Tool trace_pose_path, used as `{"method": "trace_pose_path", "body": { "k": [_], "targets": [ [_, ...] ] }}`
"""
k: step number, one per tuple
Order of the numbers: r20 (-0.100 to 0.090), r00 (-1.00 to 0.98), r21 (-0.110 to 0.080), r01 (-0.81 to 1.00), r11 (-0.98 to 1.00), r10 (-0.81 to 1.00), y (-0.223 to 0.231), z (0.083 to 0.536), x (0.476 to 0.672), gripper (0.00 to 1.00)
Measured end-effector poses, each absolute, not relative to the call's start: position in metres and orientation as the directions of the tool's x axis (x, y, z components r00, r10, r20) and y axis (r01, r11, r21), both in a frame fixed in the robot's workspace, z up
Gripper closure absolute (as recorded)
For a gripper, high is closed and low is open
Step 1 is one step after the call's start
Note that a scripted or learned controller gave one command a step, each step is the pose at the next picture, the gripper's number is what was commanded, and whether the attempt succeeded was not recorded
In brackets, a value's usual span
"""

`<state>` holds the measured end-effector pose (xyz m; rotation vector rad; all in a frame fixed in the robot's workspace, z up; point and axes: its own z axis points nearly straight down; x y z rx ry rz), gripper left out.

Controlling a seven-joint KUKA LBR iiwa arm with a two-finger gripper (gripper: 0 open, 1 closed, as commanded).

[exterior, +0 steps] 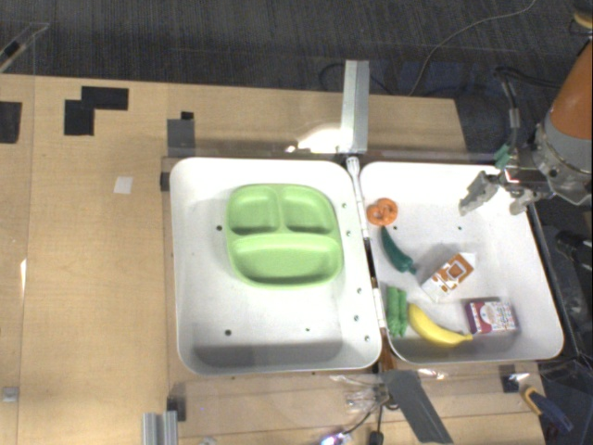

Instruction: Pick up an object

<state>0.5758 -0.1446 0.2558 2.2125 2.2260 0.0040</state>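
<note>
— Where is the end effector [497, 193]?
— At two o'clock over the right white bin [435, 185]; open or closed, I cannot tell.
— And the objects?
— The yellow plastic banana [437, 328] lies at five o'clock, beside the small maroon carton [489, 317].

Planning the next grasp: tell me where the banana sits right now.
The banana lies in the right bin, near its front edge, between the green vegetable on its left and the small purple carton on its right.
</note>
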Motion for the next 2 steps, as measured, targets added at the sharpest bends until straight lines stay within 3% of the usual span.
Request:
{"method": "trace_pose_path", "body": {
  "k": [1, 2],
  "targets": [
    [0.0, -0.001, 0.002, 1.0, 0.001, 1.0, -0.104, 0.137, 0.613, 0.0],
    [-0.002, -0.23, 0.006, 0.973, 0.23, 0.973, -0.119, 0.234, 0.607, 0.0]
  ]
}}
